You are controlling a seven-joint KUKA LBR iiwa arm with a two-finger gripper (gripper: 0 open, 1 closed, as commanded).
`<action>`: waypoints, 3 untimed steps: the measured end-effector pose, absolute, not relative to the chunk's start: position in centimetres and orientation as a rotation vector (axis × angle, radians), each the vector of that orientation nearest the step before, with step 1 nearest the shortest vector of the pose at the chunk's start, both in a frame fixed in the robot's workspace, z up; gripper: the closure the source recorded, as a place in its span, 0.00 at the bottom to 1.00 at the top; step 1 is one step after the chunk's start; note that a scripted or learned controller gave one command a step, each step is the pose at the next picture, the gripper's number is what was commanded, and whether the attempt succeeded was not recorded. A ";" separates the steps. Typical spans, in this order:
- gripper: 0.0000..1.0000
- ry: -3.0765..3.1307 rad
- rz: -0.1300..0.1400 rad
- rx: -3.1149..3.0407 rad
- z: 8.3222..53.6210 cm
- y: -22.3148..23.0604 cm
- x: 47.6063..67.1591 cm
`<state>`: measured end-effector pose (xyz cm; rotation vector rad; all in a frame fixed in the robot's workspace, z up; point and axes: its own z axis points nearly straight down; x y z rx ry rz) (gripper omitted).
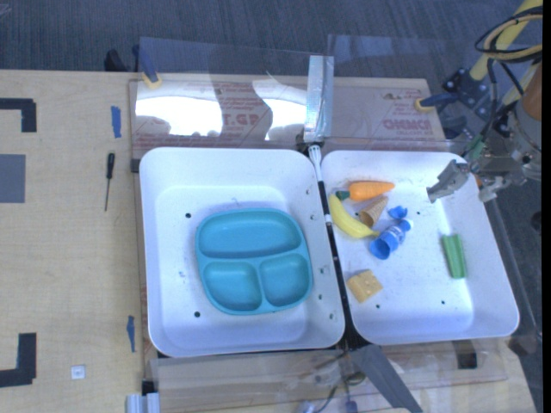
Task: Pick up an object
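Observation:
The right bin (430,312) holds several small objects. An orange carrot (372,189) lies at its back left, with a yellow banana (347,218) and a tan cone (372,212) just below it. A blue bottle (388,240) lies near the middle, and a small blue piece (397,214) sits above it. A green cylinder (454,255) rests towards the right wall. A yellow block (364,286) sits at the front left. My gripper (467,188) hovers over the bin's back right corner, above the green cylinder, open with nothing between its fingers.
The left bin (164,231) holds a teal divided plate (254,261). A clear panel with a metal post (318,97) stands behind the bins. Cables and arm hardware (499,76) crowd the upper right. A screwdriver (108,179) lies on the bench at left.

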<state>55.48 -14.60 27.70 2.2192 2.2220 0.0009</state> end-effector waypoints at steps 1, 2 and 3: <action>0.00 1.997 -0.002 2.430 25.4 -10.1 54.9; 0.00 1.921 -0.011 2.495 9.6 -9.7 55.0; 1.00 1.914 0.000 2.493 11.0 -9.8 55.3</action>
